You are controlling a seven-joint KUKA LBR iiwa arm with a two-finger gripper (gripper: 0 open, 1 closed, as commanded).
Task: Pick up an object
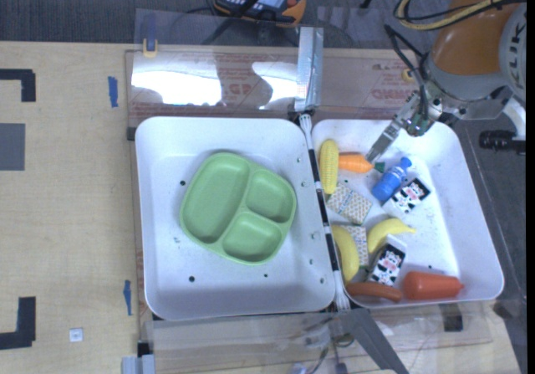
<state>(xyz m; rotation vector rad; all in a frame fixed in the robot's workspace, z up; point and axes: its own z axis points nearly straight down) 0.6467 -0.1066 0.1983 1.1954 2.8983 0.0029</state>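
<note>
- The gripper (378, 149) hangs low over the right bin (468, 197), aimed at the small carrot (354, 163).
- Its grip state I cannot tell; nothing visibly held.
- The green divided plate (239, 207) lies in the left bin (159, 197).

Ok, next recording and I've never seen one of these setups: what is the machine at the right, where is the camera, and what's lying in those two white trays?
The single camera is fixed above the bench and looks down at a slant. The grey arm with the orange band is a robot arm reaching in from the right; its two-finger gripper hangs over the far part of the right shallow white bin, near a small orange carrot toy and a blue plastic bottle. I see nothing between its fingers. That bin also holds a yellow corn cob toy, two yellow banana toys, two black-and-white cow-patterned cartons, and a larger orange-red carrot toy. The left shallow white bin holds a green divided plastic plate.
</note>
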